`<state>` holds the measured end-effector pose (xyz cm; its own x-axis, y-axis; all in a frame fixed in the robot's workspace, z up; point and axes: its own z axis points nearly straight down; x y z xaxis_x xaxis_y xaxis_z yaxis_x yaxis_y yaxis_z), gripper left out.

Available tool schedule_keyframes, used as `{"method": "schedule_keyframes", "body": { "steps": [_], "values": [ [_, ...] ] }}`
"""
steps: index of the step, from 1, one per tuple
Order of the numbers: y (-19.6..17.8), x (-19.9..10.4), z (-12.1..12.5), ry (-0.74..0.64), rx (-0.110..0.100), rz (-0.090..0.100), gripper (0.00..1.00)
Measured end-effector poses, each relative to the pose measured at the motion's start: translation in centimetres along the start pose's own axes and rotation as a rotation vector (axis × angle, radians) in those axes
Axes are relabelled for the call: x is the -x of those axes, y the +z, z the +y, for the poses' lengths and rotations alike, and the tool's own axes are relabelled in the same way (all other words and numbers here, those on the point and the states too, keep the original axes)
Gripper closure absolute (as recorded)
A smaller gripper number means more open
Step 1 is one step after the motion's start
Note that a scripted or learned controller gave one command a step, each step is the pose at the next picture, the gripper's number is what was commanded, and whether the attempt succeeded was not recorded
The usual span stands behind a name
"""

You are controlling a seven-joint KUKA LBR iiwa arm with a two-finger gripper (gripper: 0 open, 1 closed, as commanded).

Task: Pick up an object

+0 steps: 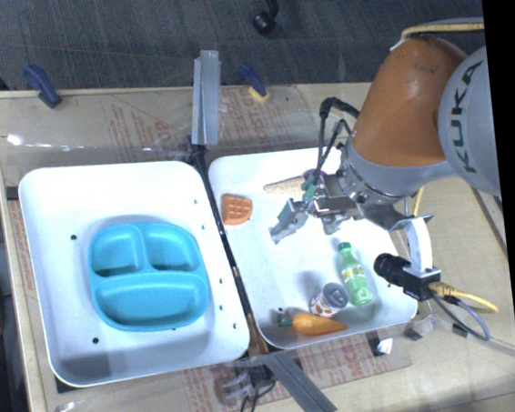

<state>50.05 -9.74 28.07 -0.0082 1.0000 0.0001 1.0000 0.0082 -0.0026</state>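
Note:
My gripper (285, 222) hangs over the upper middle of the right bin (255, 274), pointing left. It is open and nothing sits between its fingers. An orange waffle-like piece (236, 208) lies just to its left, near the bin's left wall. A beige stick-shaped item (283, 186) lies just above the gripper, partly hidden by the wrist. Lower in the bin a green bottle (353, 274) lies beside a small round can (329, 298), with an orange carrot (314, 324) against the front wall.
The left bin (47, 204) holds a blue divided plate (146, 273). A metal divider bar (204, 96) runs up between the bins. The arm's orange band (407, 102) and cables (450, 295) overhang the right bin's right side.

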Motion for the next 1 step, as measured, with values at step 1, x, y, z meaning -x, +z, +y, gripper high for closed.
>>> {"method": "schedule_keyframes", "body": {
  "steps": [1],
  "values": [
    [7.63, 5.50, -2.39, 0.002, 0.000, 0.000, 0.00]
  ]
}}
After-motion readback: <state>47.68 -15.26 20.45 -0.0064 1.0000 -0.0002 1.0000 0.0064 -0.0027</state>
